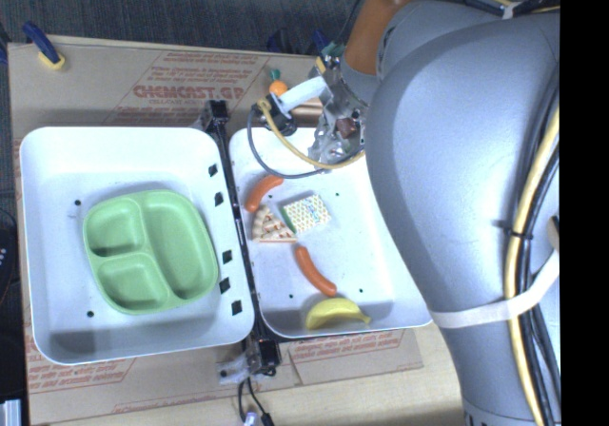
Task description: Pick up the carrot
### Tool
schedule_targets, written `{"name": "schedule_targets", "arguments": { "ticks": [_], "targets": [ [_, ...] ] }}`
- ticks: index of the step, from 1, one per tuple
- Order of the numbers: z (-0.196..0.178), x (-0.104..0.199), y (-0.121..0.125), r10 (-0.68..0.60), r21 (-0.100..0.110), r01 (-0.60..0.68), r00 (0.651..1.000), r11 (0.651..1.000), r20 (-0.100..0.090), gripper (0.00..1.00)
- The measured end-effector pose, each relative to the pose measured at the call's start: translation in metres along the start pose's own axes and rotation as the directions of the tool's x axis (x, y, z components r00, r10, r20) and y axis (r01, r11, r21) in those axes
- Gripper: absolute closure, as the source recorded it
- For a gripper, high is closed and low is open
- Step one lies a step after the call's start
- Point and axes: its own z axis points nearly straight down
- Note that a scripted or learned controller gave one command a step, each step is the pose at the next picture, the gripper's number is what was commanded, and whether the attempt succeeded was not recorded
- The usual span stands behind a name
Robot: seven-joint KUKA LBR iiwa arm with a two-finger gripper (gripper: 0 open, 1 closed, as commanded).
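Left bin (38,224): white and shallow, taking up the 9 o'clock half of the bench.
Green plate (149,250): three compartments, lying flat in the middle of the left bin.
Divider (231,224): the two bin rims meet here, held by black clips, running from 12 toward 6 o'clock.
Right bin (376,253): white, beside the left bin, its 3 o'clock side partly covered by the arm.
Carrot (264,190): orange, lying in the right bin near the divider, toward the bin's 10 o'clock area. Its long axis runs on a slant, one end toward 1–2 o'clock and the other toward 7–8 o'clock; which end is the tip is too small to tell.
Waffle-like piece (269,224): just at 6 o'clock of the carrot.
Patterned box (306,213): just beside that piece, at its 3 o'clock.
Sausage (314,270): orange-red, long axis from 11 to 5 o'clock, lower in the bin.
Banana (337,314): yellow, at the bin's 6 o'clock rim.
Gripper (335,141): at the right bin's 12 o'clock edge, apart from the carrot; cannot tell how far it is parted, and nothing is seen in its hold.
Arm (466,177): grey, large, at 3 o'clock.
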Motion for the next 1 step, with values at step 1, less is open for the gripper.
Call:
{"name": "schedule_targets", "arguments": {
  "ticks": [1],
  "targets": [
    [-0.0017,-0.0756,-0.0396,0.0,0.001,0.0,1.0,1.0,0.003,1.0]
  ]
}}
